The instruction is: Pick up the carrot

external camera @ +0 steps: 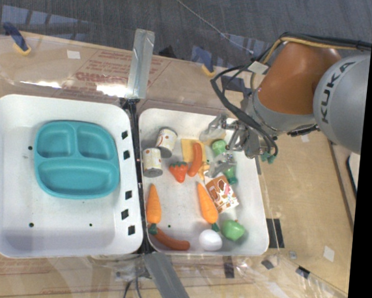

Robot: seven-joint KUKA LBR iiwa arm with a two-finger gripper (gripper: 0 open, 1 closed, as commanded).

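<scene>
Lying untouched, the tapered orange carrot [154,205] is green-tipped; tool [223,156] grip unclear.

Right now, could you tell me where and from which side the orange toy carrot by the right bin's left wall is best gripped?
Grip the orange toy carrot at its thick middle, coming from straight above, jaws closing across its width. It lies flat and lengthwise along the white right bin's left wall, so a sideways approach looks blocked.

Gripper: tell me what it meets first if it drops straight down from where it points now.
Probably the green vegetable beside the sausage, right under the gripper; depth is unclear. Neither carrot lies in that line.
</scene>
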